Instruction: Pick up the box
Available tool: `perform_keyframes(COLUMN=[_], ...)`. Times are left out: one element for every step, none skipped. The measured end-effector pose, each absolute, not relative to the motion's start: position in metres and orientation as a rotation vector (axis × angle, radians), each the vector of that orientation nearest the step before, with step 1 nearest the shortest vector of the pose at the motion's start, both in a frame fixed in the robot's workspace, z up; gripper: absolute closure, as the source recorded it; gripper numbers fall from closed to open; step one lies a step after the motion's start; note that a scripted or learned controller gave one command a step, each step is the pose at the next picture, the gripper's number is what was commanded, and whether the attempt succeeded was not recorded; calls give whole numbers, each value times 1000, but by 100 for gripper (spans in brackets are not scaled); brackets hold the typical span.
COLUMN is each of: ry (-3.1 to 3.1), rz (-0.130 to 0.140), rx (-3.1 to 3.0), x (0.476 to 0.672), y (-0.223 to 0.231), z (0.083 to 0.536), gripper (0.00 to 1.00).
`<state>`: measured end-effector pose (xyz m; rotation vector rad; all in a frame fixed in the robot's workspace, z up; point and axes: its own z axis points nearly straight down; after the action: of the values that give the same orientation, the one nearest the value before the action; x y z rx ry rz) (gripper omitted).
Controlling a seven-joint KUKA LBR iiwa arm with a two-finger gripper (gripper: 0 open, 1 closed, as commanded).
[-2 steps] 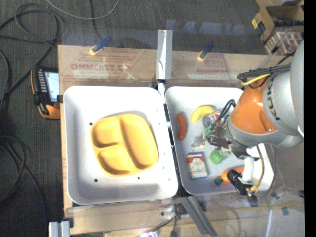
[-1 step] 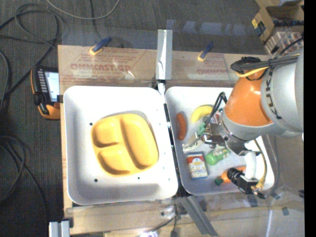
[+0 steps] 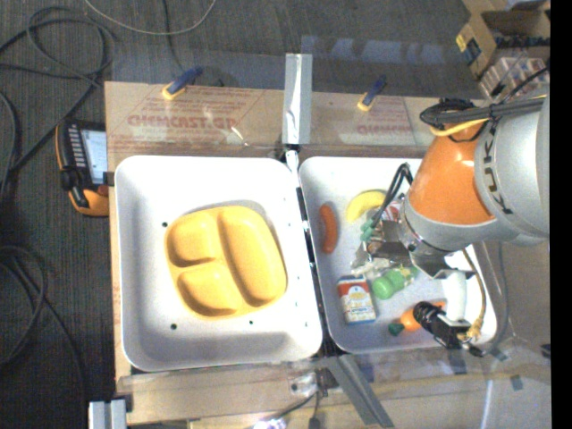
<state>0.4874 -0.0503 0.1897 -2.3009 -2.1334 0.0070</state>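
Arm (image 3: 465, 186) over right bin (image 3: 332, 324), box (image 3: 357, 299) lying free, jaws (image 3: 380, 256) — state unclear

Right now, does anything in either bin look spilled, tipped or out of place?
Nothing stands out. The yellow divided tray sits flat in the left bin. The small box, sausage and carrot lie loose in the right bin.

The arm (image 3: 509, 181) is grey with an orange band and black cables along it.

The floor (image 3: 134, 56) was dark grey carpet, with black cables (image 3: 27, 275) lying on the left.
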Motion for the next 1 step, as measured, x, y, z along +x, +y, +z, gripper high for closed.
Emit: perform_keyframes(ry=[-2133], rz=[7], rx=[-2301], x=[487], y=[-50], z=[190], gripper=[0])
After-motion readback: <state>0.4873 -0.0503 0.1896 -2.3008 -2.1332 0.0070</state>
